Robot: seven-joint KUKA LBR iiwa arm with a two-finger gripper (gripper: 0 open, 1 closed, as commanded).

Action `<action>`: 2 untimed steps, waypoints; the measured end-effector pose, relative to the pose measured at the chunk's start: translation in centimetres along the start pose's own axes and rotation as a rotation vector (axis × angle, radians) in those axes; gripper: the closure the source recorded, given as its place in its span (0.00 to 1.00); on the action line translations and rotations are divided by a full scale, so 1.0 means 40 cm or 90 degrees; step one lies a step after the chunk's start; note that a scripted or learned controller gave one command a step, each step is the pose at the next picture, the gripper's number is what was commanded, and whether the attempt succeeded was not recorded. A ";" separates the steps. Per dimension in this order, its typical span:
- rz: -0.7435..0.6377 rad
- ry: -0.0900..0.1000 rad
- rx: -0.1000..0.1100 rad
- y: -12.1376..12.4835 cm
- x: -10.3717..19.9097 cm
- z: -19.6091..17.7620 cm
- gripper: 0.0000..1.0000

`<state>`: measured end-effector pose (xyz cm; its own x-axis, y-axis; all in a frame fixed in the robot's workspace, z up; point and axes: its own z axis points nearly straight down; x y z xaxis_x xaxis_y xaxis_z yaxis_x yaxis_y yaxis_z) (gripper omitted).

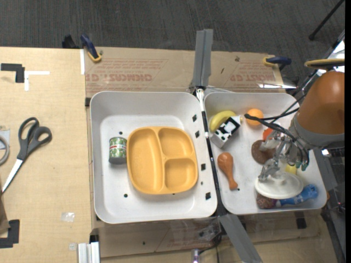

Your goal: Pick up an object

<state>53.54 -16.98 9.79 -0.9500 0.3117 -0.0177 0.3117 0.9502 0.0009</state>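
The white plate [278, 186] lies flat near the front of the right bin [241, 201], and we see the claw [272, 169] low over its back edge; whether its fingers are apart or together we cannot tell. The arm [323, 106], with its orange band, reaches in from the right and covers that side of the bin. Things crowd the plate: a brown round piece [260, 150] just behind it, a blue toy [304, 194] touching its front right rim, and a dark brown lump [265, 203] at its front edge. To its left a toy drumstick [227, 169] lies with its long axis running front to back, thick end toward the back. Farther back sit a banana [220, 117], a black-and-white block [226, 130] and an orange [254, 116]. The left bin [104, 147] holds a yellow divided tray [163, 159] and a small green can [117, 149] on its side. Reversed lettering on the cardboard [131, 73] behind is too faint for us to read. Scissors [24, 144] lie on the bench [44, 190].
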 end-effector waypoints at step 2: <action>0.144 0.006 0.001 0.126 -0.267 0.012 0.00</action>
<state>65.28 -15.52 9.51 -0.8558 0.5172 -0.0085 0.5172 0.8559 0.0019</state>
